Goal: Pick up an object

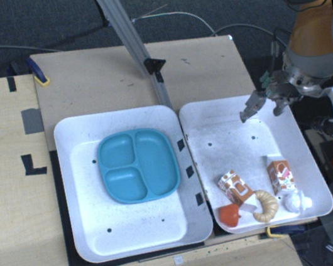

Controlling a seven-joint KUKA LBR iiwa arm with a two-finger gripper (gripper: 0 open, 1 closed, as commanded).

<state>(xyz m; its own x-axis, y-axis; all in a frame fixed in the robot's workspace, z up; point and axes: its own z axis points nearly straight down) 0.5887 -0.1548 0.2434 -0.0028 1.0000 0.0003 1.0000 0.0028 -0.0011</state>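
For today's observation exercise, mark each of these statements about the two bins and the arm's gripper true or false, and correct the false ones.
1. The blue divided plastic plate lies in the left white bin. True.
2. The gripper holds the curved tan croissant-shaped toy. False: that toy lies near the front of the right white bin, and the gripper is above that bin's far right corner, with nothing between its fingers.
3. A small red rounded object lies near the right bin's front edge. True.
4. The two small orange-and-white cartons lie on the blue plate. False: both lie in the right bin.
5. The plate has three compartments. True.
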